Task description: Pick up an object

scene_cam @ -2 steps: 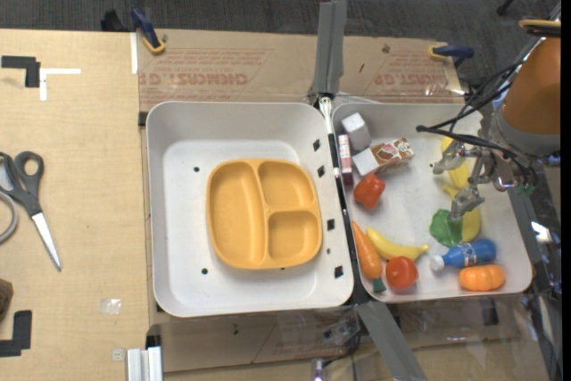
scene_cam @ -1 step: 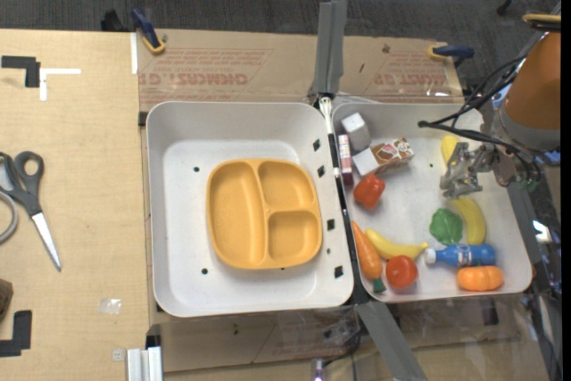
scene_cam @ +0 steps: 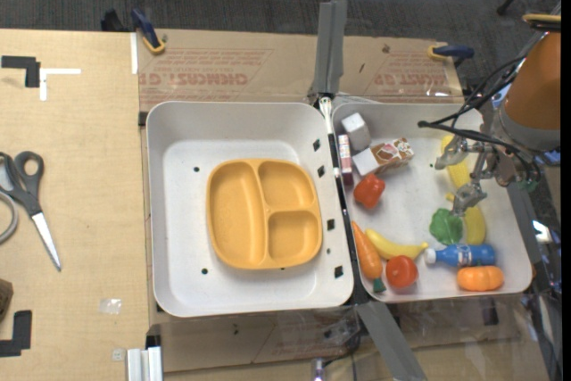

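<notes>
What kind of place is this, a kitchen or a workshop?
Most likely a robot test bench in a lab. Two white bins sit on cardboard, one full of toy food, and the arm's hand hangs over it. Scissors lie nearby.

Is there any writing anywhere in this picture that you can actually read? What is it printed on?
Red print on the cardboard sheet behind the bins, seen upside down: seems to read "CHEMICAL GUYS"; the letters are faint, so not certain.
A second red print on the cardboard, behind the right bin: same style, too blurred to read.
Small snack packet in the right bin: has a printed picture, words too small to read.
Blue and white bottle: no label legible.
</notes>
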`<action>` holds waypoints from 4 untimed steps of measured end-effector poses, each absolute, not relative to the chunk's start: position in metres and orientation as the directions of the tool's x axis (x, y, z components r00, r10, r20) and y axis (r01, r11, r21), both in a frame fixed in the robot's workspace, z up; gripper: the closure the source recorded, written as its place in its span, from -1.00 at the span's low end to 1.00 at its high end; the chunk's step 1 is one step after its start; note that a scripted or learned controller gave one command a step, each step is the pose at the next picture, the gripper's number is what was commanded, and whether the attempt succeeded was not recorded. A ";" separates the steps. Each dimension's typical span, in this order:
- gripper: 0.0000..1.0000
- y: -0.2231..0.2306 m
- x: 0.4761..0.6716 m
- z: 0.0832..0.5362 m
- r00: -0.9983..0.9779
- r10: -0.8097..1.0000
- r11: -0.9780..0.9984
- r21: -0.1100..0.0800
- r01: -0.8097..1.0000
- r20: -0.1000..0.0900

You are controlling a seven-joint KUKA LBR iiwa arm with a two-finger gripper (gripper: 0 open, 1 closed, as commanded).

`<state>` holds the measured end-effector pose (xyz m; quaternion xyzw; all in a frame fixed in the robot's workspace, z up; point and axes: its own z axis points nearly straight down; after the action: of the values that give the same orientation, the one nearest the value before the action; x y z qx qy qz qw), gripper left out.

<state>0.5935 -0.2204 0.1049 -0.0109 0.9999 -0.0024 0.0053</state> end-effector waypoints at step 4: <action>1.00 -0.219 0.567 0.103 -0.994 0.106 0.994 -0.001 0.106 -0.008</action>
<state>0.5666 -0.2193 0.1027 0.0532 0.9986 -0.0006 0.0039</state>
